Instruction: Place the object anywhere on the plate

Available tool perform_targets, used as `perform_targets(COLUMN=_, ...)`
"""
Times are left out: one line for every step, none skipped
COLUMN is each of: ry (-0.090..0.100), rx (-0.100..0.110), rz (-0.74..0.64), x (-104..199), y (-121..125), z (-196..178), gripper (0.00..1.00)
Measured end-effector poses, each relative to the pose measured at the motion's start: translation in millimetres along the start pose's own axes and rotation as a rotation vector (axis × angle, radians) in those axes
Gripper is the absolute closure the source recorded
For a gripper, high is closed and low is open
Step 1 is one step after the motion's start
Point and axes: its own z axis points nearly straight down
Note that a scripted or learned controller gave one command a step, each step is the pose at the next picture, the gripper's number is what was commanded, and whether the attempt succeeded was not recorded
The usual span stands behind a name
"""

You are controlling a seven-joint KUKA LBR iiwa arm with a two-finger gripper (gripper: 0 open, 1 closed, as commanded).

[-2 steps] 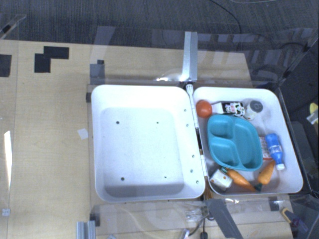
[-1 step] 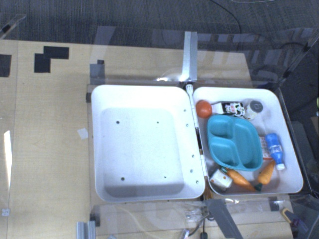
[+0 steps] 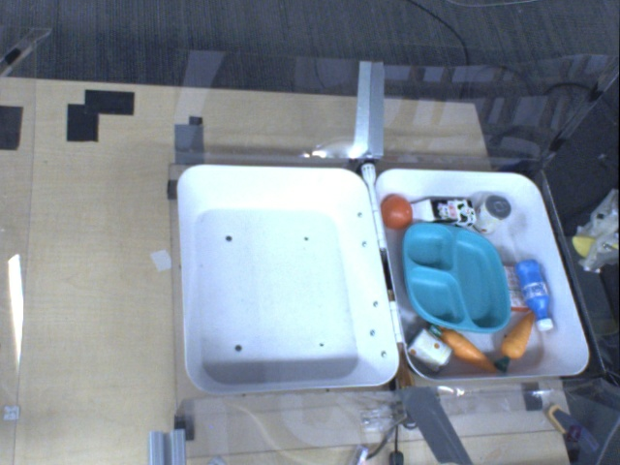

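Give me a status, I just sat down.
Blue plate in the right bin, nothing on it. Carrots, blue bottle, orange ball crowded around it.

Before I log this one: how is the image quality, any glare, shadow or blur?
Camera view: lighting even; left bin shows a soft shadow along its near inner wall; faint glare streak on the bench at far left; plate and carrots readable, though small items near the right bin's far edge look soft.
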Motion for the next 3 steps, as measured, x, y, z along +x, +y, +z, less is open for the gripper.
perform_targets(ry=-0.004, rx=0.001, rz=-0.151, x=-0.3, y=0.0, z=-75.5, gripper=1.00)
perform_targets(ry=-0.004, rx=0.000, rz=-0.375, x=-61.0, y=14.4, z=-85.6, gripper=1.00)
perform_targets(ry=-0.001, rx=0.000, rz=-0.566, x=-4.9, y=1.0, z=-86.8, gripper=1.00)
